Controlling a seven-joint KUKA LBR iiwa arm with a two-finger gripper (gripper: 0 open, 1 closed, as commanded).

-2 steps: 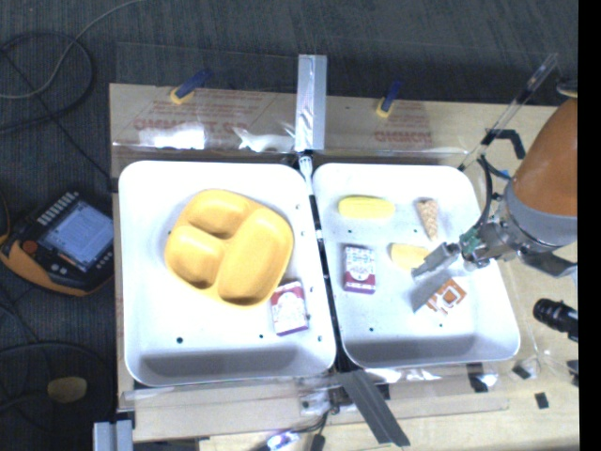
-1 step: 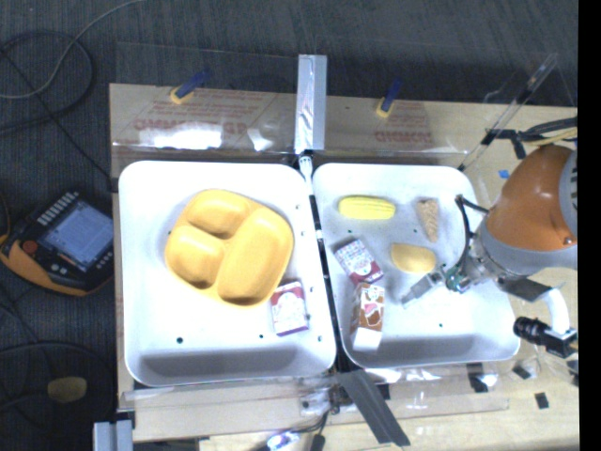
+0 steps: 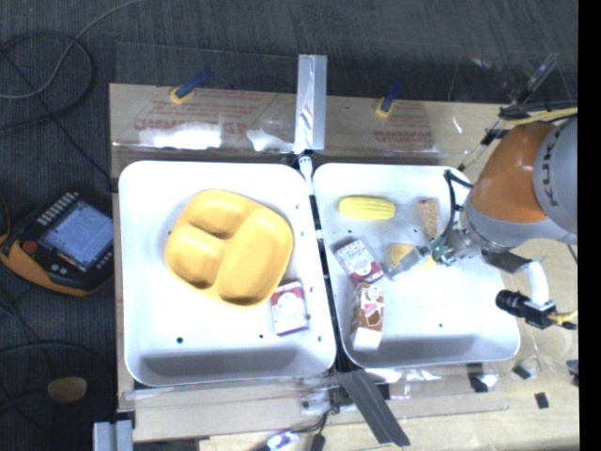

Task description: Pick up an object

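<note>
Camera view: small pale-yellow wedge [image 3: 402, 252] beside hand [image 3: 413, 263].

Two blue-and-yellow clamps sit along the worktop's [image 3: 122, 120] far edge, one [image 3: 191, 85] toward the far left corner, the other [image 3: 386, 102] right of centre. A metal strip [image 3: 311, 101] stands at the far edge, at mid-width. An orange and black handheld pendant [image 3: 61, 242] lies on the dark carpet [image 3: 56, 26] off the worktop's left edge, with black cables [image 3: 38, 69] near it.
</note>
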